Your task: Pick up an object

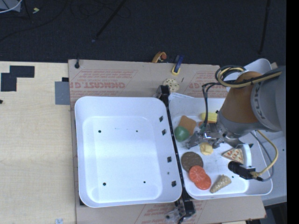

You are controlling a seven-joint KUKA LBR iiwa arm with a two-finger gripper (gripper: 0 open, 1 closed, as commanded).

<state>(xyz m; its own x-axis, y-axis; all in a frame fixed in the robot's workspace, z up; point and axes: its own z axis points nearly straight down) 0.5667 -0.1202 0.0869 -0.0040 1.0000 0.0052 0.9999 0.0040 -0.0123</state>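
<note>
The right bin (261, 188) holds a scatter of small toy foods: a green ball (181, 134), an orange wedge-shaped block (188, 123), a dark brown ridged disc like a burger patty (191, 160), a flat red tomato-like slice (200, 177), a tan cone (220, 183), a triangular pizza slice (234, 154) with red spots, a pale yellow chunk (206, 149) and a brighter yellow piece (212, 117) near the arm. All look like matte moulded plastic. The left bin (84, 125) is smooth white plastic with rounded corners and a few small dark holes in its floor.

Both bins sit on a brown cardboard sheet (117, 80) printed with red lettering, laid on a pale wooden bench (32, 148); dark carpet (117, 22) with cables lies beyond.

The grey arm (268, 101) with its orange band leans over the right bin, and the gripper (205, 138) is low among the toys, just above the pale yellow chunk in this view and right of the green ball. Whether the metal fingers are parted or closed cannot be told, and nothing is clearly seen between them.
</note>
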